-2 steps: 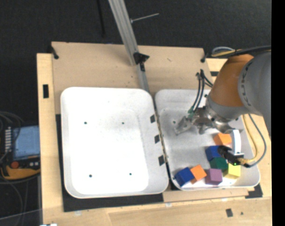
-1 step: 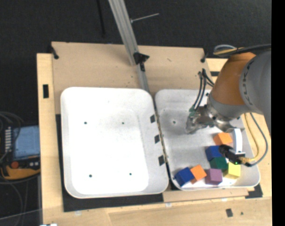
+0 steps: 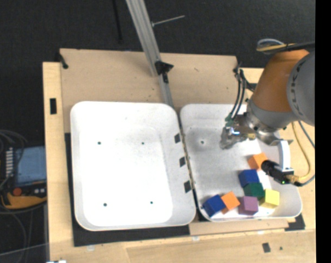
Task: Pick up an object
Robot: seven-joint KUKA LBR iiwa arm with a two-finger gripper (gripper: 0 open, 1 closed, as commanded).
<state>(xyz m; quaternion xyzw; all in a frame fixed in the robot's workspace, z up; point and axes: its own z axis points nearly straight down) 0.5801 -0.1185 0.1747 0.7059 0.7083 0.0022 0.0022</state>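
Note:
My gripper [image 3: 228,138] hangs over the middle of the right bin [image 3: 203,163], above bare white floor, with nothing seen between its fingers. Several small blocks lie in the bin's near right corner: an orange block [image 3: 257,160] just right of the gripper, a blue block [image 3: 249,177], a green block [image 3: 255,190], a yellow block [image 3: 272,197], a purple block [image 3: 249,205], a second orange block [image 3: 230,200] and a second blue block [image 3: 213,204]. The gripper stands apart from all of them, up and to the left of the cluster.
The left bin [image 3: 127,163] lies beside the right one. A slanted metal pole [image 3: 146,34] rises from behind the bins. Cables and a small black part [image 3: 274,170] hang off the wrist near the orange block. A control pendant [image 3: 28,171] sits off the bench at left.

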